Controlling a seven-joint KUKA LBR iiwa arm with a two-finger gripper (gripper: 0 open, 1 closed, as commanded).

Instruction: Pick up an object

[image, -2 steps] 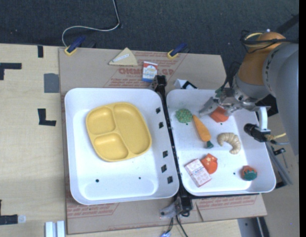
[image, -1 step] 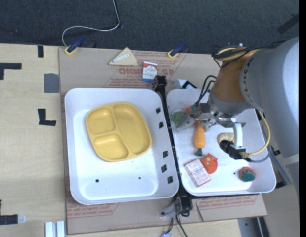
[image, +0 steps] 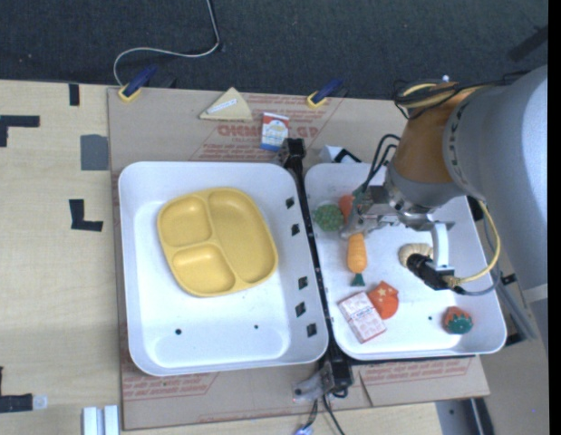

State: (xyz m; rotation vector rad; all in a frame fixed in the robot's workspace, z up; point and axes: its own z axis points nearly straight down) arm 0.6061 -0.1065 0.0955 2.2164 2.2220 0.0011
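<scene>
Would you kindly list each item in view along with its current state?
Yellow divided plate: flat in the left bin.
Carrot: lying in the right bin, below the pincer.
Green vegetable: resting by the divider.
Small box: lying flat.
Carton: upright, outside the bins.

This is a robot lab or test bench, not a home. Two white bins [image: 135, 243] sit side by side on a cardboard sheet [image: 171, 116] held at its far edge by clamps [image: 135, 84]. The wooden benchtop [image: 44, 270] carries black tape marks [image: 13, 130] near its left edge. A cable [image: 203, 16] trails over dark carpet [image: 353, 16] beyond the far edge. The grey industrial arm [image: 498, 152] reaches over the right bin, which holds toy food [image: 356, 252] rather than real groceries.
</scene>
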